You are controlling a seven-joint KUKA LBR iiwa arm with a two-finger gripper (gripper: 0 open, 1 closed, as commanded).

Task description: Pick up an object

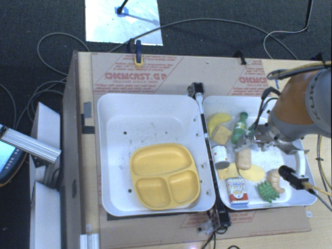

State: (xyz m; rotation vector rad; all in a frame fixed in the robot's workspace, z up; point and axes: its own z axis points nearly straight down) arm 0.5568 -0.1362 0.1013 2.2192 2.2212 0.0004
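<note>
Left bin: yellow tray near front edge. Right bin: banana, green bottle, can, carton at front edge, more bits hard to ID. Gripper over bin middle, arm hides it; can't tell its state. Bench on dark carpet w/ cables.

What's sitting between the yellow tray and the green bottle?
In the camera view, the bins' shared rims and a tan block lie between yellow tray and green bottle.
</note>
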